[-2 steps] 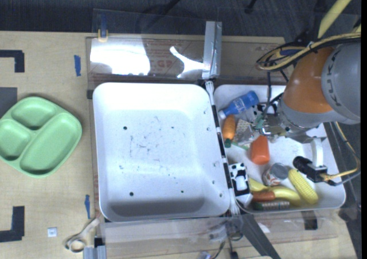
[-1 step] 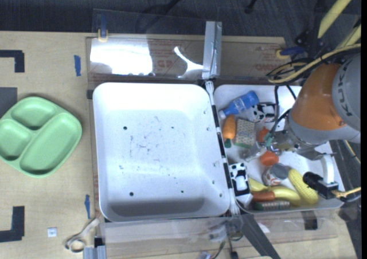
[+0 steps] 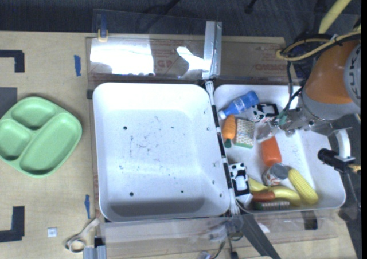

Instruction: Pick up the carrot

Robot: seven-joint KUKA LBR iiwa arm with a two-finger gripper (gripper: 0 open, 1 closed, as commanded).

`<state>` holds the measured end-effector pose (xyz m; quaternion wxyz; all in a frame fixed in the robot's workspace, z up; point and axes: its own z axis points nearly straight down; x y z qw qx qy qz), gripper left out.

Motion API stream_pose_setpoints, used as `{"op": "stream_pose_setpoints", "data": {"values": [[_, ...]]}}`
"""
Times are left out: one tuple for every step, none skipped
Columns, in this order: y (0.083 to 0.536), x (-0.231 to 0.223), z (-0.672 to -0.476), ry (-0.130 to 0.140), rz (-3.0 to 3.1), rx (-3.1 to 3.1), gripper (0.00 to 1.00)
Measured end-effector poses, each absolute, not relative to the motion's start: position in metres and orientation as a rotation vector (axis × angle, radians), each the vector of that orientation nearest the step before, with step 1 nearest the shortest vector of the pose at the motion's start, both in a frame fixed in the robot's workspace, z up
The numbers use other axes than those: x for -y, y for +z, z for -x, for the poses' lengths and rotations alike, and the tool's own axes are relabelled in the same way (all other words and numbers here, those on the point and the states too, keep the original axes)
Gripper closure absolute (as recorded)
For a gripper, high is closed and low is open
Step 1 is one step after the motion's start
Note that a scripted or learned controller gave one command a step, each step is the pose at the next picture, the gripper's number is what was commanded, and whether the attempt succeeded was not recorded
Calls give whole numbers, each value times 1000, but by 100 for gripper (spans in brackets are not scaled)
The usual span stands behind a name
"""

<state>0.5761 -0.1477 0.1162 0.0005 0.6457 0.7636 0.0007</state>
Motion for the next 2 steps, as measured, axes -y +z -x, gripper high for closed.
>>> {"op": "stream_pose_setpoints", "data": {"values": [[87, 153, -565, 6, -1793, -2574, 0], [98, 154, -566, 10, -1794, -2567, 100]]}}
